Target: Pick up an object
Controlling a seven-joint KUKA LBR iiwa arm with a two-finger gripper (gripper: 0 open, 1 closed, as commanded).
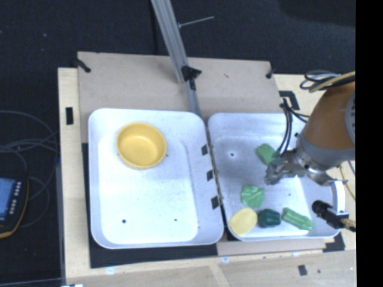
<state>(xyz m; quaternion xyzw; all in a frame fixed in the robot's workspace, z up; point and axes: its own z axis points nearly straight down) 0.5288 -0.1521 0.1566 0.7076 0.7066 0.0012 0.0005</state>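
Left bin (108, 220): yellow bowl (142, 145), wide free floor. Right bin (239, 127): yellow piece (243, 220), green pieces (253, 195) near front rim. Pincer (276, 175) low among them, spread impossible to tell. Better to descend straight onto one lone piece, clear of walls.

Tan surface (239, 76) under two white bins, left bin (149, 220) beside right bin (239, 127), grey metal rail (170, 34) slanting in above, blue-screened handset (9, 202) far left, cables nearby
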